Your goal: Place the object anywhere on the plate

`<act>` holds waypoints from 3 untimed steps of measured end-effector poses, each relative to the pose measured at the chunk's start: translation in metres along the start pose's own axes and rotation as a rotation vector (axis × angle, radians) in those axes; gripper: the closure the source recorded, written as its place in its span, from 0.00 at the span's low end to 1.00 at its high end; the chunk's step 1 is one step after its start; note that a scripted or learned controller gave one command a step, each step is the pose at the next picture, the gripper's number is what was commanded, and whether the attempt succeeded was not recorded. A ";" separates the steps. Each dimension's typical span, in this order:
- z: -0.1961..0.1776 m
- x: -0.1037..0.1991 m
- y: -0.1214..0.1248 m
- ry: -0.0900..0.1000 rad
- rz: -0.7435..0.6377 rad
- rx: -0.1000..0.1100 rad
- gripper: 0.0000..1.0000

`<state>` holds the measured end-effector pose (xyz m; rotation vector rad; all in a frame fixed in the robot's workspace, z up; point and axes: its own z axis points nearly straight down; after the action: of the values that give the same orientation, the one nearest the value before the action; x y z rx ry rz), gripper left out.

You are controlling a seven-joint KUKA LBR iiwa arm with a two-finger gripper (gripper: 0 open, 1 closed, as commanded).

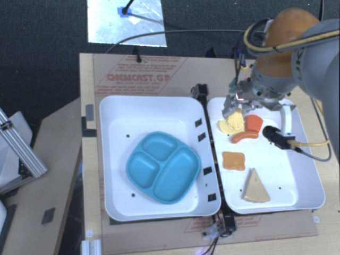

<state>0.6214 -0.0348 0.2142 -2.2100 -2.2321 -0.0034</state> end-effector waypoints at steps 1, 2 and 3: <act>0.004 0.061 -0.001 0.000 0.000 0.000 1.00; 0.001 0.123 -0.006 0.001 -0.002 0.000 1.00; -0.009 0.175 0.000 0.001 0.000 -0.002 1.00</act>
<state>0.6199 0.1403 0.2236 -2.2106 -2.2330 -0.0065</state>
